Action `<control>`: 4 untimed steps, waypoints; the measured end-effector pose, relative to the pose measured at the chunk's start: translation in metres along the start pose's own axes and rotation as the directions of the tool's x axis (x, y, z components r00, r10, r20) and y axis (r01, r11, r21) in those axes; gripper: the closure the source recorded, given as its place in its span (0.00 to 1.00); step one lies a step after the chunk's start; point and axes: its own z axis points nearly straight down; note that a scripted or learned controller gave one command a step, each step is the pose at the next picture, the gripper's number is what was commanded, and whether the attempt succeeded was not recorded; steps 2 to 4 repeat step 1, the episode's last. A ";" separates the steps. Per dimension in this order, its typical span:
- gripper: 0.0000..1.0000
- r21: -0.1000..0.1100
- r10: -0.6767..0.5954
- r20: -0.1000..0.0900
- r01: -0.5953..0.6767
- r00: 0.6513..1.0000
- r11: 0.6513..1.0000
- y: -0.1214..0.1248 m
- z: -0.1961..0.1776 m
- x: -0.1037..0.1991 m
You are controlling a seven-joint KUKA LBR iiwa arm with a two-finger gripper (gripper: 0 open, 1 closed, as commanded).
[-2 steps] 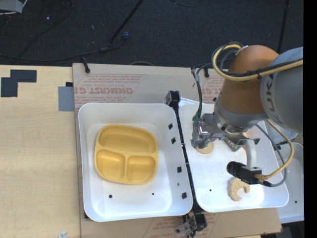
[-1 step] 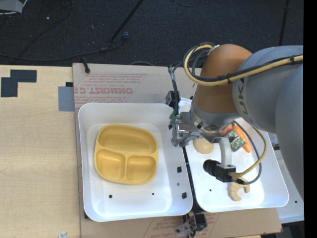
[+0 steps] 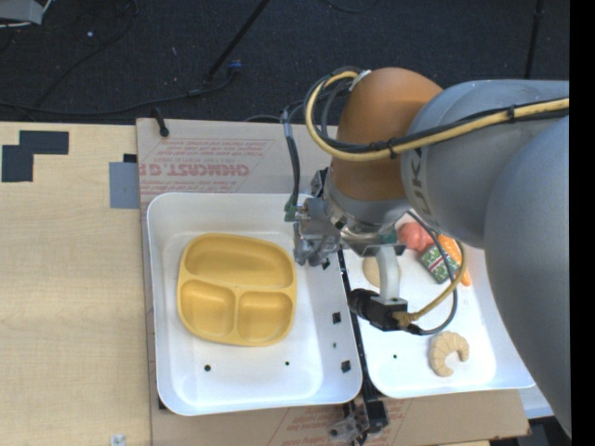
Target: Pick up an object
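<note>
Over the seam between the two bins, the gripper (image 3: pixel 310 246) hangs beside the yellow tray (image 3: pixel 237 287); its grasp state cannot be told.

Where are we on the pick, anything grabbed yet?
Done: nothing looks picked. The yellow three-compartment plastic tray lies flat in the left white bin, and the beige croissant-shaped toy lies in the right white bin. In hand: the arm hangs over the divider between bins. Left: the whole grasp and lift.

Yellow divided tray (image 3: pixel 237 288): smooth matt plastic. White bins (image 3: pixel 242 384): glossy plastic. Bench (image 3: pixel 70 295): pale wood grain. Cardboard sheet (image 3: pixel 214 161): matt.
</note>
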 end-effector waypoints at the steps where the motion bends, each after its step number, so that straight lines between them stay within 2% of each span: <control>1: 0.00 0.002 0.002 0.002 -0.002 1.000 1.000 -0.001 0.000 -0.002; 4: 0.00 0.002 0.002 0.002 -0.002 1.000 1.000 -0.001 0.000 -0.002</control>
